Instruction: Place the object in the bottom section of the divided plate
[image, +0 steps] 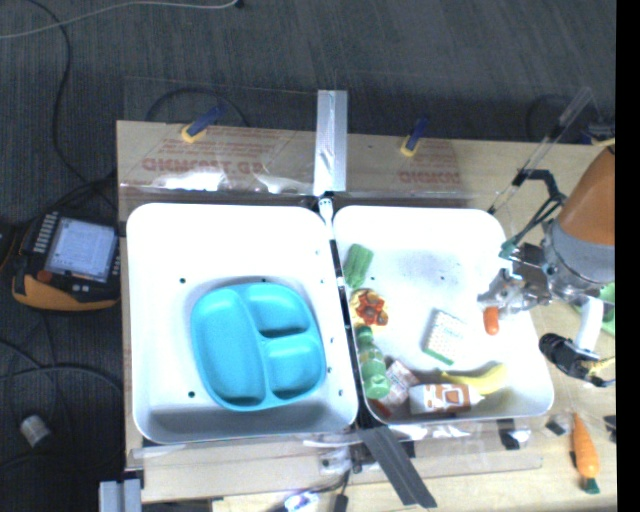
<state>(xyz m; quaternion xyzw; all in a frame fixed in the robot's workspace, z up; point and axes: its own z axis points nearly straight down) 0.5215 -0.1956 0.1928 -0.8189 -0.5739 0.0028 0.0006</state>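
Looking across both bins, you see the pincer (497, 300) at the right bin's (420, 225) right wall, apparently gripping a small orange-red object (491, 321), while the blue divided plate (258, 342) in the left bin (160, 225) waits unfilled, so transfer and placement remain.

A: Lighting? Even overhead, bright; white bins (160, 300) nearly blown out, soft shadows inside their walls.
B: Sharpness? Soft overall, glare on plastic sheet (230, 165) at tabletop's far edge, floor dim.
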